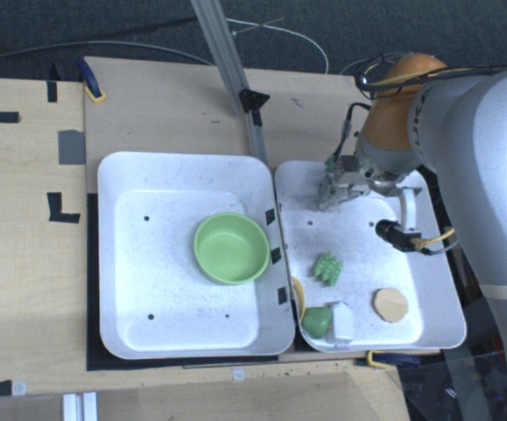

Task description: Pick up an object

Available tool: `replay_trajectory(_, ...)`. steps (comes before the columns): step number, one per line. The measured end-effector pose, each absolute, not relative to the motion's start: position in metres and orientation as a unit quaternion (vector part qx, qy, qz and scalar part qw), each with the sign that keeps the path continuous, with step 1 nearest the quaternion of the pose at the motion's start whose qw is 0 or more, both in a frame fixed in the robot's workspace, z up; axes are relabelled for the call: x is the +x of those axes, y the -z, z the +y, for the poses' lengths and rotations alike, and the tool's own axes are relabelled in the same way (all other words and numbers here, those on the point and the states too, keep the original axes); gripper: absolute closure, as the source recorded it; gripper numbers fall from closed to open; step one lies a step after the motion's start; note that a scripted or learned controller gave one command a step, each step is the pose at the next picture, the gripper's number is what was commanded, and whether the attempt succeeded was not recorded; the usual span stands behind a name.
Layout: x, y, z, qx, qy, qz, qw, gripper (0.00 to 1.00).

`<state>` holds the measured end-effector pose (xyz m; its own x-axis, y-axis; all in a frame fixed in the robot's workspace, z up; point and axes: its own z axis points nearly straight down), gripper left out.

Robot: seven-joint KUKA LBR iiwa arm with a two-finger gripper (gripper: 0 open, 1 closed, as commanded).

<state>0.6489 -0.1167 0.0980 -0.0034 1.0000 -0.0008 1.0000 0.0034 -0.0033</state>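
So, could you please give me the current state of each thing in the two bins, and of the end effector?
Bowl: upright, open side up, in the left bin.
Green ridged toy: lying loose mid right bin.
Green ball: at the right bin's near edge, touching a white block.
Tan disc: lying flat, apart from the rest.
End effector: low over the right bin's far end, holding nothing visible.

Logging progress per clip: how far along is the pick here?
Nothing looks picked yet. The hand sits low at the back of the right bin, away from the items. The green ridged piece, tan disc and green ball lie on the bin floor; the green bowl sits in the left bin. Grasp and lift remain.
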Motion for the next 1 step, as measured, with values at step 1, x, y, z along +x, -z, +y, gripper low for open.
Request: replay_trajectory(1, 0.6512, -0.1401, -0.1146, -0.707, 0.0007, -0.708, -0.001, 1.00)
